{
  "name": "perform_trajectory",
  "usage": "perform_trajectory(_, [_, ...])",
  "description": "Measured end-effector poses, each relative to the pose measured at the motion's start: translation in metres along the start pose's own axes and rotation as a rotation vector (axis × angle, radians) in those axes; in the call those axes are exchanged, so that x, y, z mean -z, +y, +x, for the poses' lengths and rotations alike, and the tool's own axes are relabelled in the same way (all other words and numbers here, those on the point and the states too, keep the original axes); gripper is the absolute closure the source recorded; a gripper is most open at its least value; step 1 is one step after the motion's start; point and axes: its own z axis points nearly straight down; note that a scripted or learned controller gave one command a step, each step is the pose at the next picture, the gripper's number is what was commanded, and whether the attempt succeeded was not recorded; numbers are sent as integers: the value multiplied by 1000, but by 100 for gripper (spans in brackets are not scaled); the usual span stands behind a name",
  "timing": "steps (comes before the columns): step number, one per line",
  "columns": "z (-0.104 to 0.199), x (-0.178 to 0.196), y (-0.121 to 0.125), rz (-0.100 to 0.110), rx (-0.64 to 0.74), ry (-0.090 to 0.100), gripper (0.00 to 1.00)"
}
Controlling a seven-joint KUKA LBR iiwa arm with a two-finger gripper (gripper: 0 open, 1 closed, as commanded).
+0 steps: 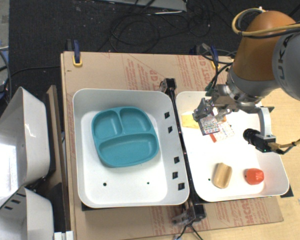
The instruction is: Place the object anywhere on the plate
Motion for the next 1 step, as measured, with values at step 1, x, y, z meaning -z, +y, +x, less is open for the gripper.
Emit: perform_trajectory(1, [57,4,11,-3,1,0,100])
